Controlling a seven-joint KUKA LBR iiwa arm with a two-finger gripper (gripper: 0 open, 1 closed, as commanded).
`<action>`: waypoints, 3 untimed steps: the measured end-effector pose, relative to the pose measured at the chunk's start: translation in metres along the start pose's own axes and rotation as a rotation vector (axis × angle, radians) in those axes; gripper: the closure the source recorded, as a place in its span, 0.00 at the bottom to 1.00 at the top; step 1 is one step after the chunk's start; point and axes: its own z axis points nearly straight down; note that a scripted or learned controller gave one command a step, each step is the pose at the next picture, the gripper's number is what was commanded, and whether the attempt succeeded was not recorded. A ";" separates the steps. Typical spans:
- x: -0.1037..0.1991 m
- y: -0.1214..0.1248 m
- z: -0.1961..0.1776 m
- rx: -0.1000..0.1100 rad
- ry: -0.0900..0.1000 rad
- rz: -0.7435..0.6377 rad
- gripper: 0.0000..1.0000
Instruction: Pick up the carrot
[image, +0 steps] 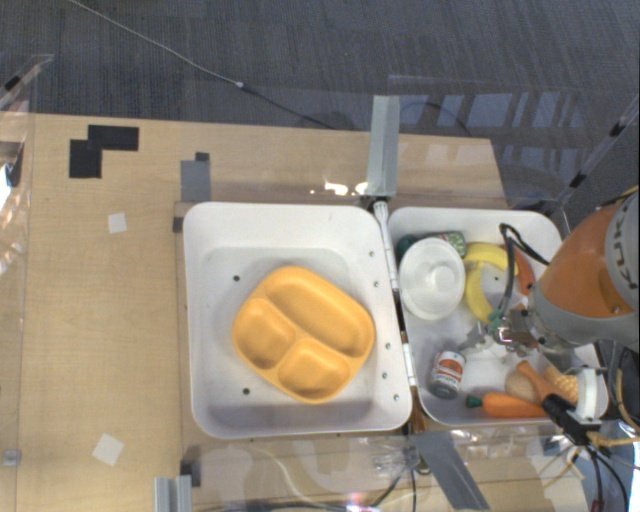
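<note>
Partly under arm, carrot (512, 406), tool (507, 334) indistinct above

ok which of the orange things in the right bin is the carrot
The carrot is the long, thin, bright orange piece lying flat along the right bin's near edge. The ice cream cone just above it is paler tan and stubbier.

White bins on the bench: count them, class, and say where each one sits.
2. The left bin holds the yellow divided plate; the right bin holds the carrot and other items, partly under the arm.
</note>
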 end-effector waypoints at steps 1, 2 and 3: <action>0.029 -0.004 -0.004 0.013 0.008 -0.028 0.00; -0.014 -0.002 -0.081 0.017 0.003 0.493 0.00; 0.011 0.006 -0.019 -0.015 0.012 0.657 0.00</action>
